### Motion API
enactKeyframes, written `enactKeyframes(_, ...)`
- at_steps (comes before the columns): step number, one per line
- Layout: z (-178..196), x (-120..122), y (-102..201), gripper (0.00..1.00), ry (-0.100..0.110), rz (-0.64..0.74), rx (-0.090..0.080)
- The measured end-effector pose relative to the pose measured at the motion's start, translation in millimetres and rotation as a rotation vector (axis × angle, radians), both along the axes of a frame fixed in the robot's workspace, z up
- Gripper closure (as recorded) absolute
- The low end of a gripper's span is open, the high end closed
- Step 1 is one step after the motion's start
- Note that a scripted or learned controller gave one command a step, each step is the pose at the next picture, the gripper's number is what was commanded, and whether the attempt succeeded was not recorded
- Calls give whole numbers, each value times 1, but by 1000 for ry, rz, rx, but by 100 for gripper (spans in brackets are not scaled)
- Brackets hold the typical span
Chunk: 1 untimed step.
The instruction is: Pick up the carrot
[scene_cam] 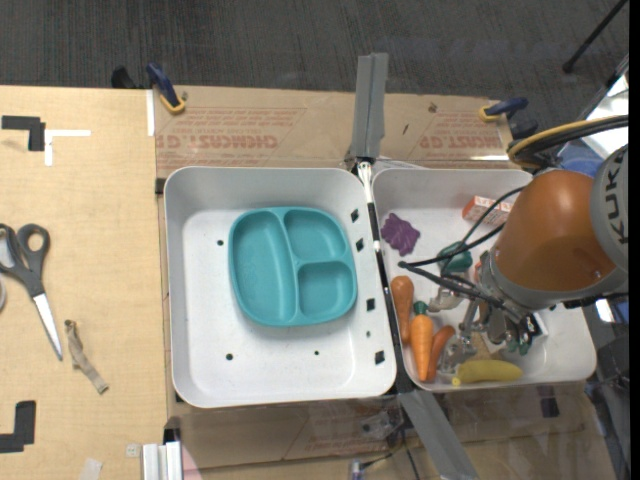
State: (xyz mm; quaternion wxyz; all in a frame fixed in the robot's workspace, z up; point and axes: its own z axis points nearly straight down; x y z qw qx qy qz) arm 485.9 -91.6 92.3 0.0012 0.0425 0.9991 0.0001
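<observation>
An orange carrot (422,346) with a green top lies near the front left of the right bin (570,363). A second orange piece (441,345) rests against its right side, and a longer orange piece (402,301) lies just behind it along the bin's left wall. My gripper (468,336) hangs low in the right bin under the orange wrist band, immediately right of the carrots. Cables and the wrist hide much of it.
A yellow banana (488,371) lies at the right bin's front wall, under the gripper. A purple toy (400,233) and a red-and-white item (480,206) sit farther back. The left bin (190,298) holds a teal divided plate (294,265). Scissors (32,273) lie on the bench at left.
</observation>
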Motion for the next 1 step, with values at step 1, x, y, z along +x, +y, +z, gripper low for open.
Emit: enactKeyframes(1,0,18,0,0,-1,31,-1)
